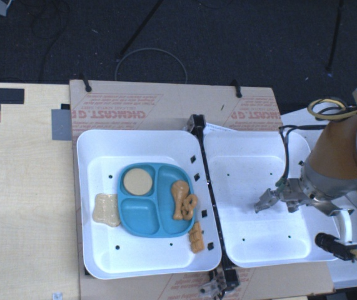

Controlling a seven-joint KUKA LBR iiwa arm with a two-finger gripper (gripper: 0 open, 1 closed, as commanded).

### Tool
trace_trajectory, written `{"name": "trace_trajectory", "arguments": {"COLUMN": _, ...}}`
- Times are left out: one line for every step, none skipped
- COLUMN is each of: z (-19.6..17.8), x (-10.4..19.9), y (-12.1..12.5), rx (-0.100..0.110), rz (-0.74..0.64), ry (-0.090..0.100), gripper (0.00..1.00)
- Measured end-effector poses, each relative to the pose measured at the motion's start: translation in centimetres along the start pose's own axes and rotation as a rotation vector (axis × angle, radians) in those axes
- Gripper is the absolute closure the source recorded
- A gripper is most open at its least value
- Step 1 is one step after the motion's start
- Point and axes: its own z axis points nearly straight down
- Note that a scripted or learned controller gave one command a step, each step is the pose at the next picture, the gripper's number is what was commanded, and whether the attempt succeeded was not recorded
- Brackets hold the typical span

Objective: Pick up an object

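Jaws [262, 204] over the right bin [241, 255]; can't tell if they're apart or together, nothing visibly between them. Well off to their left, in the left bin [97, 149]: blue tray [145, 220] with round cracker [137, 181] and pretzel piece [183, 200]. Toast piece [106, 210] past tray's far side, small snack [196, 237] by the tray's near corner.
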Motion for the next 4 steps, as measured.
{"name": "trace_trajectory", "arguments": {"z": 4.9, "x": 0.0, "y": 0.0, "rx": -0.006, "rz": 0.002, "ry": -0.003, "gripper": 0.0}}
{"name": "trace_trajectory", "arguments": {"z": 3.7, "x": -0.1, "y": 0.1, "rx": -0.007, "rz": 0.006, "ry": -0.002, "gripper": 1.0}}
{"name": "trace_trajectory", "arguments": {"z": -2.6, "x": -0.1, "y": -0.2, "rx": -0.01, "rz": -0.002, "ry": -0.004, "gripper": 1.0}}
{"name": "trace_trajectory", "arguments": {"z": -7.8, "x": 0.9, "y": -0.5, "rx": -0.01, "rz": -0.002, "ry": -0.003, "gripper": 1.0}}
